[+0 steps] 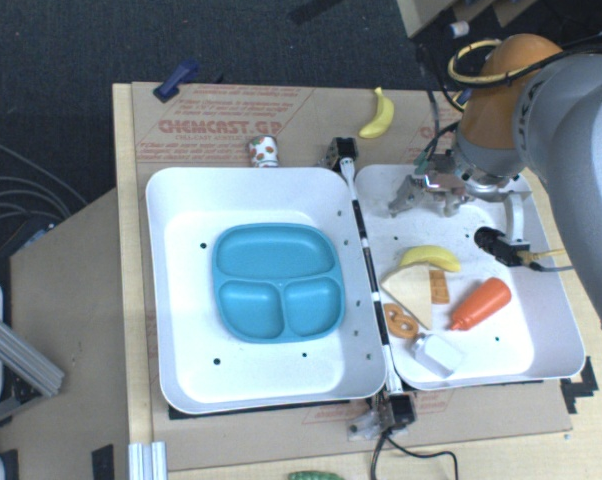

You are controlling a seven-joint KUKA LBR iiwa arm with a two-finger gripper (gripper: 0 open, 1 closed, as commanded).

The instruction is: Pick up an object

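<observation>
Tool [428, 196], grip state unclear, hovers beyond the board [221, 126] printed "CHEMCAST GP".

I see the tabletop [231, 118] as a brown board with red lettering. Directly on it sit two white bins [171, 268] side by side mid-frame, a yellow banana [378, 116] at upper centre, and a small patterned cup [264, 150] just left of it.
</observation>
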